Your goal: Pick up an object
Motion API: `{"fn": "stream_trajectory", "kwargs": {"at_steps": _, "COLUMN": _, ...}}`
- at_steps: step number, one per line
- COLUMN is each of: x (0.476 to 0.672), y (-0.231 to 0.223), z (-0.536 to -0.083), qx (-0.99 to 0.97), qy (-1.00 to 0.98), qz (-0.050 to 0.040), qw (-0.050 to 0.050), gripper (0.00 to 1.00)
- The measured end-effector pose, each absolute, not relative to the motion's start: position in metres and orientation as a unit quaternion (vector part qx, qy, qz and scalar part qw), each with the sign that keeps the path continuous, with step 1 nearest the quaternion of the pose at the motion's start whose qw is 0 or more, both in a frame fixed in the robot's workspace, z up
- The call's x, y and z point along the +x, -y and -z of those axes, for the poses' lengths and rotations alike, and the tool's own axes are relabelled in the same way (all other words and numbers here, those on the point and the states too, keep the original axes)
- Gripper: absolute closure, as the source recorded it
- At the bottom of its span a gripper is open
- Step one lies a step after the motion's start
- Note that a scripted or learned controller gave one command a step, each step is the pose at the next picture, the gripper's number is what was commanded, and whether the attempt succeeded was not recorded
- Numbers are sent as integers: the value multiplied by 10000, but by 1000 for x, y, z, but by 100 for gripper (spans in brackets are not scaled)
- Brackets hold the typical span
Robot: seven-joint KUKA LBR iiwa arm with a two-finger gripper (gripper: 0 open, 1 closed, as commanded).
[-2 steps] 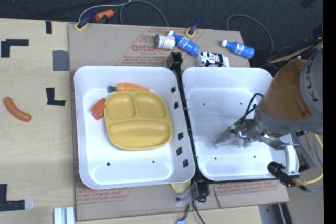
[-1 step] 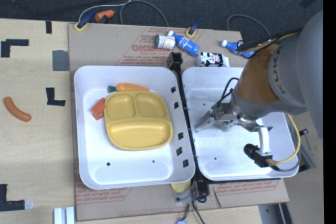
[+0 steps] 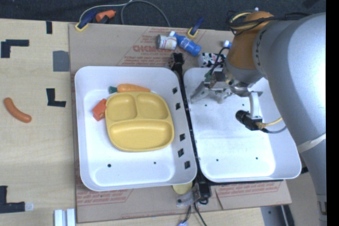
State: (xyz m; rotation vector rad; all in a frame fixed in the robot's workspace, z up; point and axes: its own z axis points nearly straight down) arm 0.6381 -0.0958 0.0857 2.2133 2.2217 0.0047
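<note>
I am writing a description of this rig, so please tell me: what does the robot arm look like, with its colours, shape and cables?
The arm is thick, rounded and light grey, with an orange band above the wrist. Below it sits a small metallic grey gripper. A black cylindrical part sticks out at the side, and yellowish cables loop near the band.

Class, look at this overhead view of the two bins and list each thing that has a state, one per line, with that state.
Yellow divided tray: right way up in the left bin, compartments bare.
Carrot: lying flat at the tray's far edge.
Orange piece: lying by the tray's left side.
Gripper: low in the right bin, near its far left corner.
Sausage-shaped toy: lying on the bench, outside the bins.
</note>
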Motion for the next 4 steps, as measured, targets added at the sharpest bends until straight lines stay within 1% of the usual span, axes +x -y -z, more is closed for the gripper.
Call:
{"fn": "stream_trajectory", "kwargs": {"at_steps": 1, "x": 670, "y": 117, "z": -86, "qx": 7063, "qy": -7079, "qz": -10, "qw": 11, "gripper": 0}}
{"fn": "stream_trajectory", "kwargs": {"at_steps": 2, "x": 670, "y": 117, "z": -96, "qx": 7057, "qy": -7085, "qz": 1, "qw": 30, "gripper": 100}}
{"fn": "stream_trajectory", "kwargs": {"at_steps": 3, "x": 637, "y": 45, "z": -191, "qx": 7043, "qy": -7099, "qz": -36, "qw": 14, "gripper": 100}}
{"fn": "stream_trajectory", "kwargs": {"at_steps": 4, "x": 619, "y": -47, "z": -184, "qx": 7035, "qy": -7107, "qz": -5, "qw": -17, "gripper": 100}}
